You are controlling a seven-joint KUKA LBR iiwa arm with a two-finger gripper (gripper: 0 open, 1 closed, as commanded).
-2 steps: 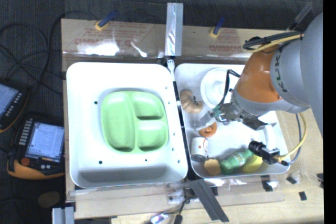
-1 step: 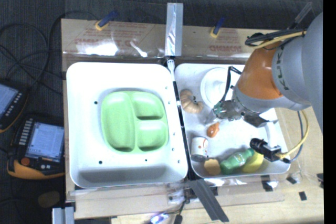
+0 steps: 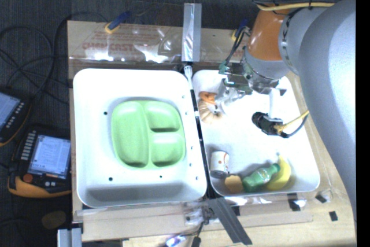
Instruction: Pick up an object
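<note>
My gripper (image 3: 226,93) hangs over the back left part of the right bin (image 3: 306,142), below the orange band of the arm. Just to its left, an orange and white object (image 3: 207,107) lies against the bin's left wall, close to the gripper; whether they touch I cannot tell. Along the front of that bin lie a small silver can (image 3: 218,162), a brown piece (image 3: 233,183), a green bottle (image 3: 259,178) and a yellow banana (image 3: 282,174).
The left bin (image 3: 92,95) holds a green divided plate (image 3: 149,132). A black part with a yellow cable (image 3: 269,123) hangs over the middle of the right bin. The grey arm covers the bin's right side. Tablets and cables lie on the floor at left.
</note>
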